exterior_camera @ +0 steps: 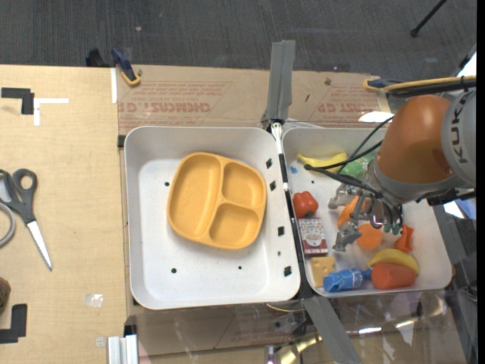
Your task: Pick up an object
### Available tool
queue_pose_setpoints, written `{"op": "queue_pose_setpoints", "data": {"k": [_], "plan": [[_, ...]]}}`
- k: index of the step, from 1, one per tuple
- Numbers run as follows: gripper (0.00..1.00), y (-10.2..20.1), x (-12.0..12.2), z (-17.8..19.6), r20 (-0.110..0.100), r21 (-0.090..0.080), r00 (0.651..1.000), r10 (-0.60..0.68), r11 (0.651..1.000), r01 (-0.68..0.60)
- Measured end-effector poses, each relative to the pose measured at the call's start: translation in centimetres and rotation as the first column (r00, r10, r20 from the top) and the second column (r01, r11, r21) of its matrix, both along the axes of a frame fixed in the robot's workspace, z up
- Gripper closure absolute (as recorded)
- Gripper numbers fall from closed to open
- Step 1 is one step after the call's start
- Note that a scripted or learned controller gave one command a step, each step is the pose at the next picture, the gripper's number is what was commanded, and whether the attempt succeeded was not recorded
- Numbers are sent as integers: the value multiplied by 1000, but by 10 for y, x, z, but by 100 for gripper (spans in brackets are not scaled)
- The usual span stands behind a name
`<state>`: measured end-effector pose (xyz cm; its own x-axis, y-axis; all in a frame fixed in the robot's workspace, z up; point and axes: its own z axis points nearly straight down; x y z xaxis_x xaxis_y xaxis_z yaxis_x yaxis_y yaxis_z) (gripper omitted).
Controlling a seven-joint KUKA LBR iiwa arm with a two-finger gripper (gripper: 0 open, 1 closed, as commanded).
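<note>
The metal tool (362, 220) hangs in the right bin (436, 279) above an orange round toy (370, 237); whether it grips I cannot tell. The left bin (144, 226) holds a smooth yellow three-part plate (217, 200). Steel scissors (29, 214) lie on the wooden surface (61, 279).

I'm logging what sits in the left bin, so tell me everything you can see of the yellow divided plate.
The yellow divided plate looks like smooth matte plastic, a rounded square with a raised rim and ridges that split it into three compartments: one large on its left, two smaller on its right. It lies flat, right side up, slightly rotated, on the floor of the left white bin, toward the upper middle. Nothing lies in it, and it touches neither the bin's walls nor any other thing.
</note>
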<state>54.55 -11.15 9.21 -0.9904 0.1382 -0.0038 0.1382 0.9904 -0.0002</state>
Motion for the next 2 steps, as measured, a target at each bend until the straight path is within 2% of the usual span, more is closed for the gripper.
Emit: {"op": "queue_pose_setpoints", "data": {"k": [1, 2], "plan": [[100, 0, 1, 9, 2, -1, 1000, 2, 1000, -2], [100, -42, 11, 59, -1, 0, 903, 430, 903, -430]]}}
